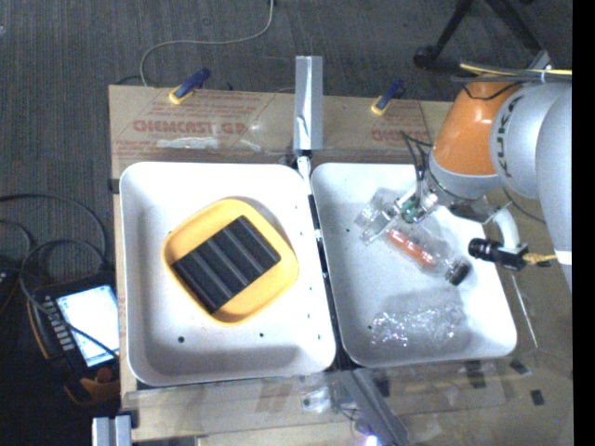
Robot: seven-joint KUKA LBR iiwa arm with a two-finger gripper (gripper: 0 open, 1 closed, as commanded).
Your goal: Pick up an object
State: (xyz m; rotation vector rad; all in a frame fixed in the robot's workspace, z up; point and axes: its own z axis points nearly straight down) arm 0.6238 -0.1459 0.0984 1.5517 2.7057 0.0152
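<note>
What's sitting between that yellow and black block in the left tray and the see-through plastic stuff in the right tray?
In the camera view, only bare white floor of the left bin, the two bins' touching rims, then bare floor of the right bin separate the yellow and black block from the clear plastic piece.

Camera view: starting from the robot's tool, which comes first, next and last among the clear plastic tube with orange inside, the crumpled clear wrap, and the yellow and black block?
From the tool, in the right bin:
1. Clear tube with orange inside, just beside it.
2. Crumpled clear wrap, at that bin's near edge.
3. Yellow and black block, over in the left bin.
</note>
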